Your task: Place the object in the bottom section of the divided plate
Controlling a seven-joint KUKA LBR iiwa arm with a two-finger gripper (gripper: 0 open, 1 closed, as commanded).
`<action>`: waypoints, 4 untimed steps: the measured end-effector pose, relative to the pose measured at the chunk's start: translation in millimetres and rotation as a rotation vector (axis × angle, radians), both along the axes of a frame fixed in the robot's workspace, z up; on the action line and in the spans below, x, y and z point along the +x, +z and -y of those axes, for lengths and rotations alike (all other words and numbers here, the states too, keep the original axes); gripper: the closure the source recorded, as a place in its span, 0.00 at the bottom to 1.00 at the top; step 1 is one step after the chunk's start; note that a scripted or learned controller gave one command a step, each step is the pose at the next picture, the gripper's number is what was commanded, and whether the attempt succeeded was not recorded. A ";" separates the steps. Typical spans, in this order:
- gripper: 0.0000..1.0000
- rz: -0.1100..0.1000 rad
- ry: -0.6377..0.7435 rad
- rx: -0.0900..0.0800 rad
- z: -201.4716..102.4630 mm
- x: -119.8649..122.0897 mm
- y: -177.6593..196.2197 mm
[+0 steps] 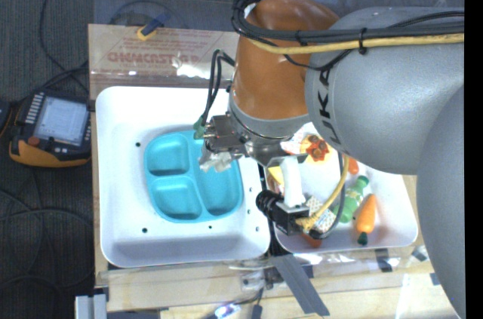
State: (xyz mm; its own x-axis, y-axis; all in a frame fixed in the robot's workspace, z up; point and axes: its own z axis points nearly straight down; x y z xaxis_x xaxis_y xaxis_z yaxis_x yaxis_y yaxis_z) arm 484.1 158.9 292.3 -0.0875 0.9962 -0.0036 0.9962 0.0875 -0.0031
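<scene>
1. Seen from the camera view, the gripper (219, 146) hangs over the left bin (121, 234), above the far right edge of the divided plate (175, 198). I cannot tell whether it is open or closed, because the wrist and the cables hide its tip.
2. Just under the gripper there is a small pale object (215, 164), greyish and a bit shiny. It seems to be the task's thing. It sits at the far end of the plate's long right section. I cannot tell whether it is held or already lies on the plate, and its long axis is too unclear to name.
3. Probably the bottom section is the near left compartment (179, 200). If so, it lies near and to the left of the gripper, only a short way off, so I judge the coming move as a small shift toward the near left before letting go.
4. The plate is turquoise, smooth plastic by its look, with rounded corners and three shallow hollows: two on the left, one long on the right.
5. Both bins are white, glossy and shallow. The right bin (392, 238) holds toy food, among it an orange carrot (366, 213) and a green piece (349, 206).
6. The arm is matte grey with an orange band (279, 46) and reaches in from the right.
</scene>
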 end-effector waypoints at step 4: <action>0.00 -0.001 -0.148 0.000 59.2 64.6 -110.6</action>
